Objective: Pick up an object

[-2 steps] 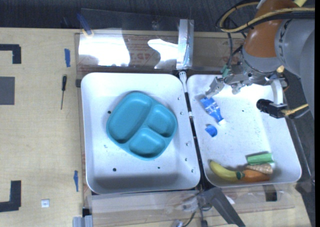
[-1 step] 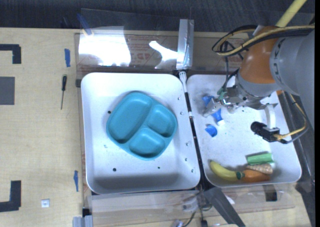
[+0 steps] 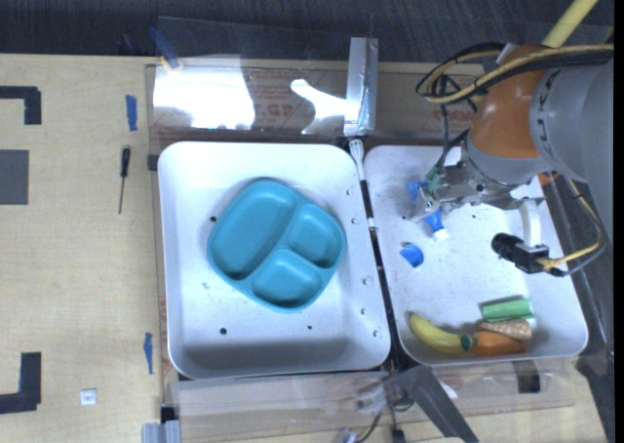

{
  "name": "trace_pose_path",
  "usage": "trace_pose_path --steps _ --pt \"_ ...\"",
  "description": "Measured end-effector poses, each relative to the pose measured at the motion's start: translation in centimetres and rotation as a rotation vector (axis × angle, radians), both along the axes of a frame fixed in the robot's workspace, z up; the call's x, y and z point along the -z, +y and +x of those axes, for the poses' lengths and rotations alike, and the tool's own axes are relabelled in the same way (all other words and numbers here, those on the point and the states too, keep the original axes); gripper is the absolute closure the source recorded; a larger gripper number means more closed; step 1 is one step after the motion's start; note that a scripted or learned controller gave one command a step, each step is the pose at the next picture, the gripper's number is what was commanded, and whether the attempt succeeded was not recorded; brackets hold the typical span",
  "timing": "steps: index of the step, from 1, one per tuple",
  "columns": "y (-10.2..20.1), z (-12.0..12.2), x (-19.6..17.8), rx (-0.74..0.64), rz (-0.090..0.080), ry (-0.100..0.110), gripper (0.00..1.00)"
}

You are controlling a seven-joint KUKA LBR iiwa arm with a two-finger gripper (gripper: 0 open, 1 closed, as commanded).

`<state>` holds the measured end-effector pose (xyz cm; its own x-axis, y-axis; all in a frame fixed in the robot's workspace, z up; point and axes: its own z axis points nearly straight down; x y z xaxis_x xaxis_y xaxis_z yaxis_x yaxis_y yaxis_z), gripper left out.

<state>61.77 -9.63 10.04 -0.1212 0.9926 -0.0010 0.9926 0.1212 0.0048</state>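
Presently the tool [image 3: 436, 192] is seen low over the far left corner of the right bin [image 3: 463, 285], and whether it is apart or together cannot be told from this slant. A small blue-and-white object [image 3: 437, 225] lies just beside it on the near side, and nothing is shown clamped. That object is judged the likeliest target, so the step in hand is taken to be the approach. To be done well, the tool should be centred over the object before it is lowered, and the descent kept clear of the bin wall close by on the left. So small a piece is easily nudged aside, so closing should be left until it is straddled.

Two bins are carried side by side on the worktop [image 3: 68, 265]. The left bin [image 3: 195, 334] is occupied by a single blue divided dish [image 3: 278, 241] near its middle. In the right bin, a small blue piece [image 3: 412, 255] lies a little nearer than the blue-and-white object. A banana [image 3: 434, 333], a carrot [image 3: 499, 341] and a green object [image 3: 507, 309] are gathered along the near wall, well apart from the tool.
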Motion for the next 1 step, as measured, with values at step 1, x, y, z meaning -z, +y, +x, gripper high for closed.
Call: trace_pose_path --steps 1 --pt "7.33 -5.48 -8.84 0.019 0.004 -0.002 1.0"
